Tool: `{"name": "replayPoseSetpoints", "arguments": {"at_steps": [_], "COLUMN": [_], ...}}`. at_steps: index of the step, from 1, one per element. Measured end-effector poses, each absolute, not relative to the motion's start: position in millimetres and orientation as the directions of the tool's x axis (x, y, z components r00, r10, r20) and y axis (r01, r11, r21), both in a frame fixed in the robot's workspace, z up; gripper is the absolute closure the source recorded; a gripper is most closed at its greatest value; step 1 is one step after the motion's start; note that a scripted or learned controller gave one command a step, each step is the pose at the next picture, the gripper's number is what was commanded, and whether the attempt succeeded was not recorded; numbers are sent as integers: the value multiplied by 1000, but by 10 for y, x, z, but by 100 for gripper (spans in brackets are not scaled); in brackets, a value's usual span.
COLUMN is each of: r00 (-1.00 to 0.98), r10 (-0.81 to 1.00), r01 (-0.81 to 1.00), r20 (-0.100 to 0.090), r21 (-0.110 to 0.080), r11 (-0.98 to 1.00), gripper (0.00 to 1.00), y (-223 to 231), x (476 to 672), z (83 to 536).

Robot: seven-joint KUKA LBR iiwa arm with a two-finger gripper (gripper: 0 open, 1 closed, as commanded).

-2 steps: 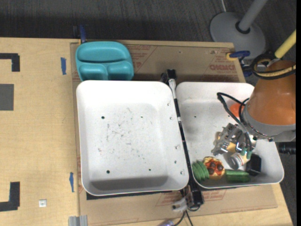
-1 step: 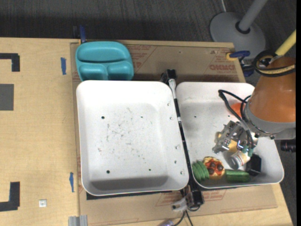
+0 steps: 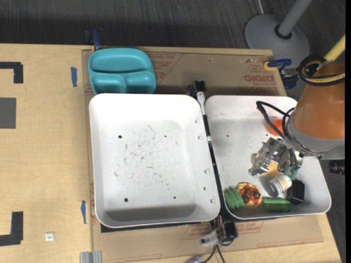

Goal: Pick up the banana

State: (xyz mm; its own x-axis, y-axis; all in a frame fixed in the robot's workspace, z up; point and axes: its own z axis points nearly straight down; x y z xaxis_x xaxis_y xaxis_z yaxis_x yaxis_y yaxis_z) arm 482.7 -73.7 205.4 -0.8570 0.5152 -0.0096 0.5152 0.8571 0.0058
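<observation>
Two shallow white bins sit side by side on the tan counter (image 3: 44,147). The left bin (image 3: 148,152) shows a scuffed floor with a few dark dots. Along the near wall of the right bin (image 3: 236,125) lie a green leafy toy (image 3: 232,198), an orange-red round toy (image 3: 250,193) touching it, and a long green piece (image 3: 277,204), with a white cylinder (image 3: 278,186) just beyond that. A teal divided tray (image 3: 122,70) rests at the left bin's far edge. Blue tape strips (image 3: 74,76) mark the counter at left. A grey round stand base (image 3: 269,32) sits on the floor, far right.

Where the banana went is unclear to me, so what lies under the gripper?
A yellow patch, perhaps the banana, shows just beneath the gripper in the right bin. The gripper covers the rest, so its shape cannot be seen.
</observation>
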Motion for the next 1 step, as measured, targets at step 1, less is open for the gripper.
{"name": "replayPoseSetpoints", "arguments": {"at_steps": [1], "r00": [-916], "r10": [400], "r01": [400], "r20": [0], "r21": [1], "r11": [916], "gripper": [100], "y": [-198], "x": [4809], "z": [1848]}}
